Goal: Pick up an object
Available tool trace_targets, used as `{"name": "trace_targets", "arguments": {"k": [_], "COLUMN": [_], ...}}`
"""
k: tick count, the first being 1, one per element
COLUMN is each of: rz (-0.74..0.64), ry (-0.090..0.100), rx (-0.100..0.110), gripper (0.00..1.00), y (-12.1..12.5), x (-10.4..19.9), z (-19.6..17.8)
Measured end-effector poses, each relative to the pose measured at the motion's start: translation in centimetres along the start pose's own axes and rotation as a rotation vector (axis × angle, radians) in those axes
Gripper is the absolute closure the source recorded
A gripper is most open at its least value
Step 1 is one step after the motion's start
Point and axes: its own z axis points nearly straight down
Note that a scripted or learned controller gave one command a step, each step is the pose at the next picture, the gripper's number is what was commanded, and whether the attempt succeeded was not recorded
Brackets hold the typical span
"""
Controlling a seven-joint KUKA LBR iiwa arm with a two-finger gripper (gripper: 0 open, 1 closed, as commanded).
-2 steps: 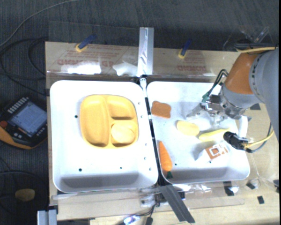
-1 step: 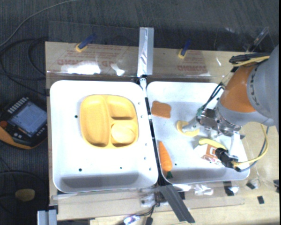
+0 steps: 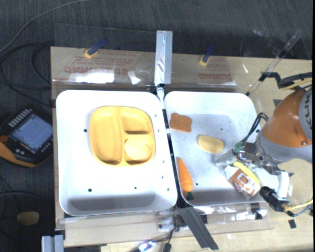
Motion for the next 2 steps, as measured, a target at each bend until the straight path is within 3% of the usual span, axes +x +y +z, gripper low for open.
{"name": "trace_targets", "arguments": {"k": [1, 2], "rz": [0.0, -0.001], "ry": [0.001, 0.001], "rx": [0.006, 0.007], "gripper": [1.0, 0.0], "y": [0.04, 0.01], "x": [-0.07, -0.07], "z": [-0.58, -0.56]}}
